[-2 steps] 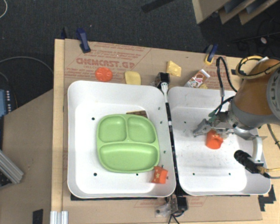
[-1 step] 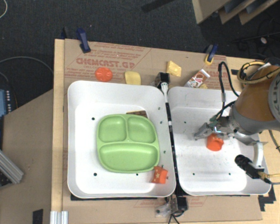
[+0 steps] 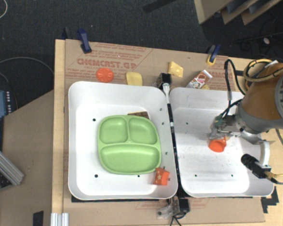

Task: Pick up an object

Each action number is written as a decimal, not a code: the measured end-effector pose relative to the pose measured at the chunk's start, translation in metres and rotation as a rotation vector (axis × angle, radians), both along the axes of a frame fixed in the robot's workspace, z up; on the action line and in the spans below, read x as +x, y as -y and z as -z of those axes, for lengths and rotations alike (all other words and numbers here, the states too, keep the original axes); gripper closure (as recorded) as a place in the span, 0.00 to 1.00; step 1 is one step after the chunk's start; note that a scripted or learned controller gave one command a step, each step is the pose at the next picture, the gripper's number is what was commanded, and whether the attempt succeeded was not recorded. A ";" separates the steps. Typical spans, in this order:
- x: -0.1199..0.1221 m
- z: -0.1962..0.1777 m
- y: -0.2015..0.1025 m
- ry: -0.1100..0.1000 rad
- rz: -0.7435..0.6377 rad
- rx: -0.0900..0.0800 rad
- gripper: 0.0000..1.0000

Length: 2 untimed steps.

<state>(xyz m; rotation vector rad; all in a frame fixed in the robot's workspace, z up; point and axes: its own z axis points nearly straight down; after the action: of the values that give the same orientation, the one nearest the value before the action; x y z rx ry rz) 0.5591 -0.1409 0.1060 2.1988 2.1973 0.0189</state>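
Inside the left bin [image 3: 82,130] lay a green divided plate [image 3: 128,144] and a small orange block [image 3: 161,176]. Over the right bin [image 3: 194,181], the claw [image 3: 220,135] touched an orange object [image 3: 217,145] from above; its opening could not be told.

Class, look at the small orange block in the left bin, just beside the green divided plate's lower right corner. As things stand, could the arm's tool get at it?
Probably yes. The orange block lies uncovered beside the green plate, open from above. The tool sits in the right bin, over another orange object.
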 end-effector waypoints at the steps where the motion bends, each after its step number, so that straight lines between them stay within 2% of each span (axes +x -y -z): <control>1: -0.001 0.002 0.000 -0.003 0.000 0.000 0.00; 2: 0.024 -0.037 0.053 -0.025 0.002 0.010 0.00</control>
<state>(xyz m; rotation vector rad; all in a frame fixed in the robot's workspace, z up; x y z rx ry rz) 0.5830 -0.1935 0.1434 2.2187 2.2125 0.0020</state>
